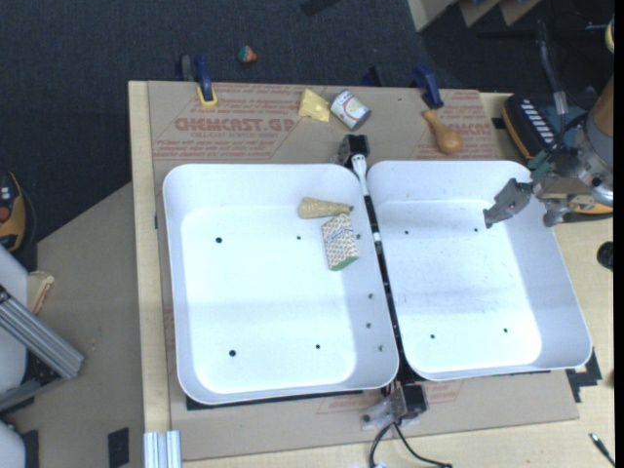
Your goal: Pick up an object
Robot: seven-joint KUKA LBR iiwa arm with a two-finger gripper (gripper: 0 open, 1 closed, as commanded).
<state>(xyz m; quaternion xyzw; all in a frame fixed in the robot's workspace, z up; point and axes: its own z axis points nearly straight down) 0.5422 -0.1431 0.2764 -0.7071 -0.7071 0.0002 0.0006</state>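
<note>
- Now the tool (527,203) sits at the right of the frame, over the upper right part of the right bin (546,344), reaching in from the right edge.
- Its two dark fingers (505,204) stand spread apart, released, with nothing between them; one points down and left over the bin floor, the other lies nearer the bin's right rim.
- Two candidate things lie in the left bin (195,359), both in its upper right corner, well apart from the tool.
- One is a tan, elongated object (323,208), lying roughly level along the upper part of the bin floor.
- Just below it, touching or nearly touching, lies a small patterned packet (339,241), pale with a fine dotted print and a greenish lower edge, set a little tilted.
- Both rest near the dark divider where the two bins meet.
- On the bench (244,125) above the bins, outside them, lie a yellow wedge-shaped piece (314,106) and a small white and grey can (350,109) just beside it.
- Further right on the bench board, near the upper edge of the right bin, lies an orange-brown rounded object (444,133).
- Blue clamps (203,74) hold the board at its top edge.
</note>
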